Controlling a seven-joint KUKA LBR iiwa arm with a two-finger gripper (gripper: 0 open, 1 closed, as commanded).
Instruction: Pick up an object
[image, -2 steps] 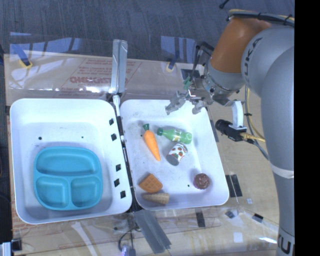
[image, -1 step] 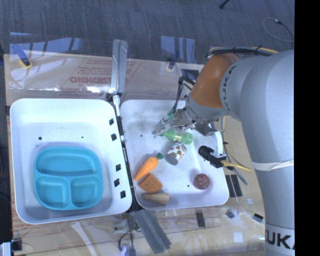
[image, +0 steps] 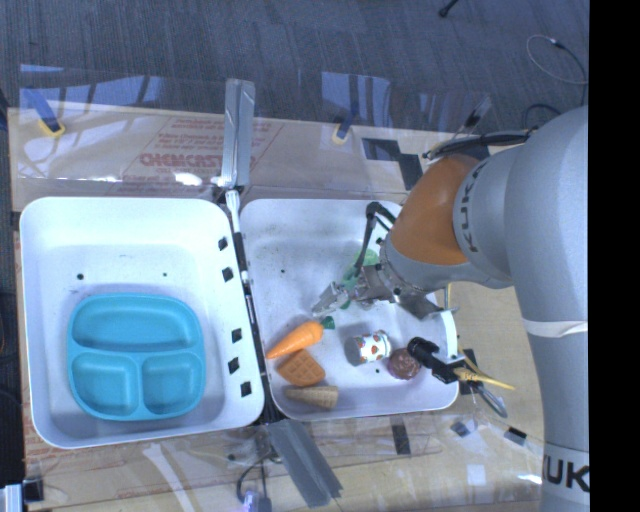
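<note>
One grey arm (image: 500, 230) with an orange band (image: 430, 215) reaches in from the right, bent down over the right bin (image: 290, 230). The left bin (image: 40, 230) sits just beside it, their rims nearly touching. A blue divided tray (image: 135, 355) lies flat in the left bin, toward its near end. The gripper (image: 335, 297) hangs low over the middle of the right bin, just above the carrot (image: 297, 340). From where I stand I cannot tell how far open the claw is, or whether it has hold of anything. The carrot lies slanted near the bin's left wall. Below it sits an orange waffle piece (image: 301, 370), then a tan cone (image: 311, 397) at the near wall. To their right are a brown round piece (image: 404, 364) and a small white figure (image: 370, 347), close together.
</note>
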